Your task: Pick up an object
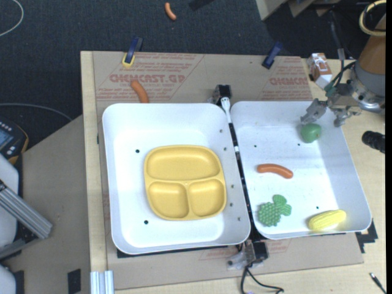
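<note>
**Jaws spread above a green ball in the right bin**

The cardboard-covered surface [202, 72] carried two white bins side by side over dark carpet. The left bin [122, 164] held a yellow divided plate [184, 181]. In the right bin [343, 182] lay a green ball [310, 132] near the far edge, a sausage [275, 171] in the middle, and green grapes [273, 211] and a corn cob [327, 220] along the near edge. The jaws [324, 113] stood open just above the ball, gripping nothing. Another sausage [139, 91] lay on the cardboard behind the left bin.
</note>
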